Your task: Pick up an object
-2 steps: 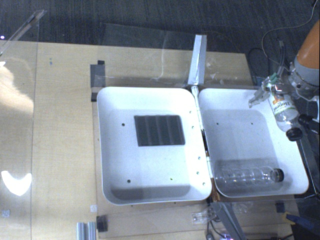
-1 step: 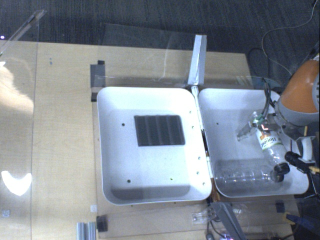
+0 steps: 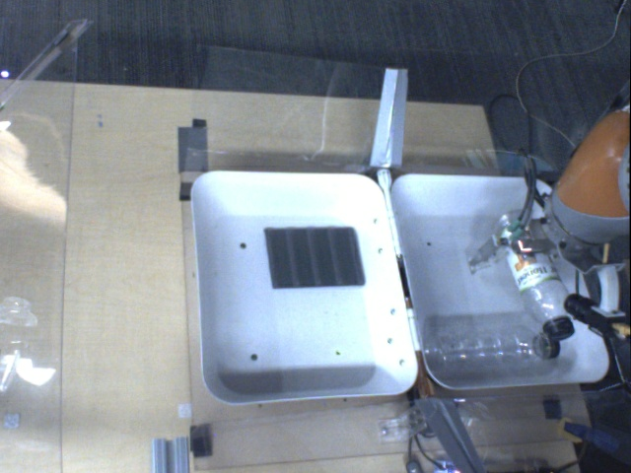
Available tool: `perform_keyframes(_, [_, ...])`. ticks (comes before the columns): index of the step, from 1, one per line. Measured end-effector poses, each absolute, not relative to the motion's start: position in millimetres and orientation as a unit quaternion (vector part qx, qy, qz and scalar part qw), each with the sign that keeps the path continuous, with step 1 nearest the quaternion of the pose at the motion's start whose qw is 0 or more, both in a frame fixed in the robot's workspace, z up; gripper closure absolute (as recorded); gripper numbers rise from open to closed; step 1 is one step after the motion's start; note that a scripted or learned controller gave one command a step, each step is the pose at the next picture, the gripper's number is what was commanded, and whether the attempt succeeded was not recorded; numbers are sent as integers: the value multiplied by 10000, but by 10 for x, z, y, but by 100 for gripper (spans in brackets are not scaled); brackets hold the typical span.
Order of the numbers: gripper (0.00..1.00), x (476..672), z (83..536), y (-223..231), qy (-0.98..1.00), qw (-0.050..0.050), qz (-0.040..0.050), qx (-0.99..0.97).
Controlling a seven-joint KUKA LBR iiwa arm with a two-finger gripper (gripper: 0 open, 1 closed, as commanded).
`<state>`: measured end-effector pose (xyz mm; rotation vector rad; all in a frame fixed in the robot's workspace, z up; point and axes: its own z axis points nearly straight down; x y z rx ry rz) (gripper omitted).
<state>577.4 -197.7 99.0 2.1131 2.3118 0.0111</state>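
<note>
Two white bins side by side on the wood bench point(image 3: 118, 264), sharing a middle edge. Left bin point(image 3: 227, 264) holds just a dark ribbed mat point(image 3: 314, 257) lying flat, a bit far of centre; lots of open floor around it on every side. Right bin point(image 3: 444, 215) is tighter: the arm point(image 3: 596, 180) comes in over its right edge, orange band on top, and covers that side. A clear plastic bottle point(image 3: 488, 343) lies on its side along the near wall, black cap pointing right, touching or almost touching the wall. A second small clear bottle point(image 3: 532, 276) with a label sits tilted right under the wrist. Open floor in the right bin is its left and far part. Claw point(image 3: 515, 246) is down at the labelled bottle, near its top; cannot tell how wide it is or whether it has the bottle.
</note>
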Motion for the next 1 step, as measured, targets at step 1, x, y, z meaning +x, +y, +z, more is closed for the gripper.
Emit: perform_keyframes(1, [100, 6193, 1886, -1383, 7616, 31, 23, 6481])
